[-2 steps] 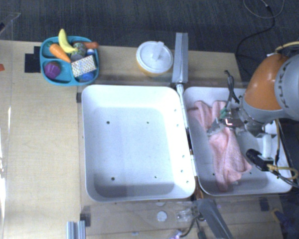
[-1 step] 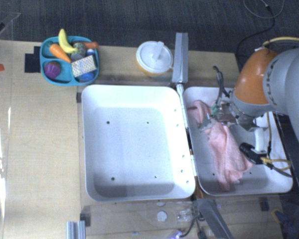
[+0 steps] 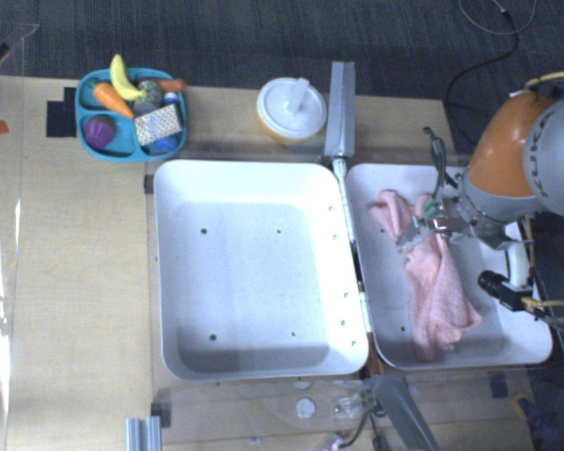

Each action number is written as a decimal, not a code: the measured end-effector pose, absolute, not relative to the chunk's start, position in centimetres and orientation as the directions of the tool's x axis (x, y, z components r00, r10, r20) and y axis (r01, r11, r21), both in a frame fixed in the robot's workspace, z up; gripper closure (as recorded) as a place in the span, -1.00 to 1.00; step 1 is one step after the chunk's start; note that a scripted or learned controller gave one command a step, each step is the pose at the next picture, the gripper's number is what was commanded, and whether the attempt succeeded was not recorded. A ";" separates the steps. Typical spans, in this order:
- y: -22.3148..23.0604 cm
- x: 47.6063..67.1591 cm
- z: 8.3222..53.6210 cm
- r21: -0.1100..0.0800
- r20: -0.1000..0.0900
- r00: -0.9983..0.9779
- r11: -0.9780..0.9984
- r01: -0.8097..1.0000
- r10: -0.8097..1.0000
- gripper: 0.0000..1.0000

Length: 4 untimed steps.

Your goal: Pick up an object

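gripper (image 3: 421,225) low in right shallow white bin (image 3: 517,350) | on crumpled pink cloth towel (image 3: 430,285) (upper part) | jaws: cannot tell

Blue tray (image 3: 86,147) of toy food, white lidded cup (image 3: 291,108) on bench beyond bins.

A robotics lab: a grey-and-orange arm (image 3: 531,158) reaches over two white bins (image 3: 254,271) on a pale wooden worktop (image 3: 66,280), loose cables (image 3: 493,12) trailing across dark carpet (image 3: 216,17).
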State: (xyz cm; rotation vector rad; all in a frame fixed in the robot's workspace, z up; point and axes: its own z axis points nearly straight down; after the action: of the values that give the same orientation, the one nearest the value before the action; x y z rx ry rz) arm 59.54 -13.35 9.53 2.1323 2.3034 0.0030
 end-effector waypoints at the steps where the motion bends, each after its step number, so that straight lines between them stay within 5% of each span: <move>1: -13.2 59.8 10.4 0.007 0.000 -0.080 0.080 0.997 0.997 1.00; 2: -7.8 65.5 18.4 0.005 -0.002 -0.260 0.260 0.966 0.966 1.00; 4: -5.3 67.0 18.6 0.003 -0.002 -0.608 0.608 0.794 0.794 1.00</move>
State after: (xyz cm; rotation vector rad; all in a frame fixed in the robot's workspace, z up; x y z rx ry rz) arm 67.01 -5.30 18.65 1.3900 2.8132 0.0033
